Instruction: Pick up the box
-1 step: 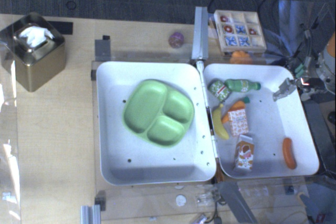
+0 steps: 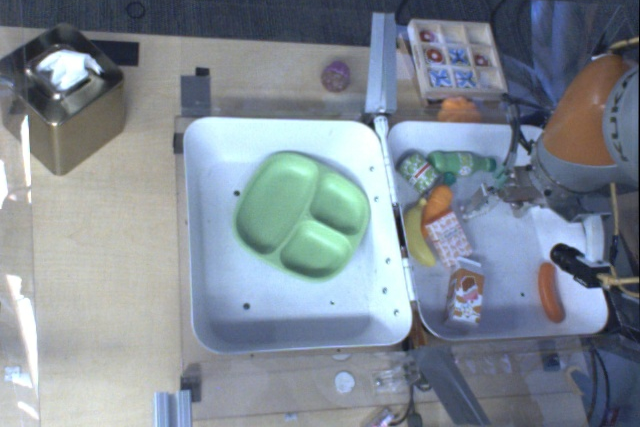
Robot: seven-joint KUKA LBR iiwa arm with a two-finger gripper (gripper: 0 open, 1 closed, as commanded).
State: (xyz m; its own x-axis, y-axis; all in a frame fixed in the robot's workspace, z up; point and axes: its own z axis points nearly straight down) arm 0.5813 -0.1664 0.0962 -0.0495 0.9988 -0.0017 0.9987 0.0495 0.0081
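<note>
I see the arm (image 2: 590,130) reaching in from the right over the right bin (image 2: 585,320), its gripper (image 2: 487,198) low above the bin's upper middle. I cannot tell from this angle whether the jaws are apart or together, and nothing shows between them. The box (image 2: 447,238), a small carton with a red and white printed face, lies flat on the bin floor just below and left of the gripper, close to it but not under the jaws. A carrot (image 2: 436,205) rests against the box's upper edge, and a banana (image 2: 418,237) lies along its left side by the bin wall. A green bottle (image 2: 462,162) lies on its side above the gripper, with a round green item (image 2: 415,168) beside it. A second carton (image 2: 466,296) with a brown and white face sits lower in the bin, apart from the box. A sausage (image 2: 549,292) lies near the right wall. The left bin (image 2: 215,315) holds a green divided plate (image 2: 302,214).
</note>
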